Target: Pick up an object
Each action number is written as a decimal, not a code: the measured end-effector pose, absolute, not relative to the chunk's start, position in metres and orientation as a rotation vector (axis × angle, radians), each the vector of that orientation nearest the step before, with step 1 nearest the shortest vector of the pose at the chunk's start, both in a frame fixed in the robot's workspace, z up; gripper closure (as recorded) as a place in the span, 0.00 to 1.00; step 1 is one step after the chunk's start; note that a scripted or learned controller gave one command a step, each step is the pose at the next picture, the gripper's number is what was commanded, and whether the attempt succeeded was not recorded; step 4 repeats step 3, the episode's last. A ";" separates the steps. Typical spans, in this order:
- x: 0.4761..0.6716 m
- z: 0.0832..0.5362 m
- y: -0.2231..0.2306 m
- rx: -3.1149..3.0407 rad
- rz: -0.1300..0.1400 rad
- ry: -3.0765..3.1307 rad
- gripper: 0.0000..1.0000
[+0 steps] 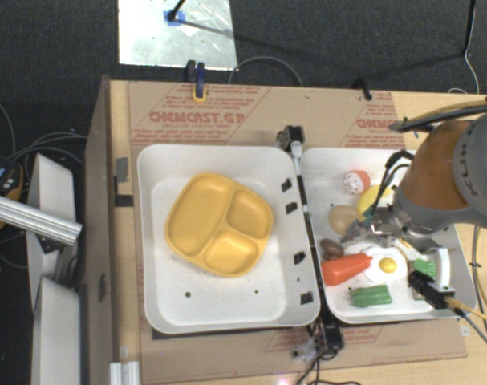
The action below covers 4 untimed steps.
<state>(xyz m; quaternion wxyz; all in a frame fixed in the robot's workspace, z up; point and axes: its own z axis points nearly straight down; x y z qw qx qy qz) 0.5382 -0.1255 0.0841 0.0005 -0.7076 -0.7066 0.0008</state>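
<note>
Two white bins sit side by side on the desk (227, 107). The left bin (159, 215) holds one thing: a yellow tray (219, 224) with three compartments, lying at a slant near the bin's middle.

The right bin (323, 163) holds a small heap of toy food, seven pieces as far as can be counted: one white ball (355, 182) with red marks toward the far side, one yellow piece (370, 199) just beside it and partly behind the arm, one beige piece (342, 216), one brown piece (331, 248) near the divider, one orange carrot (346, 269), one fried egg (387, 265) touching the carrot's end, and one green piece (370, 297) near the front wall.

The one arm (444, 179) reaches in from the right, and its gripper (370, 229) is low over the heap, between the beige piece and the egg. Whether it is open or closed cannot be made out, and no piece is seen held.
</note>
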 end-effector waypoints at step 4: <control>0.643 0.096 -0.147 -2.211 0.008 -2.226 1.00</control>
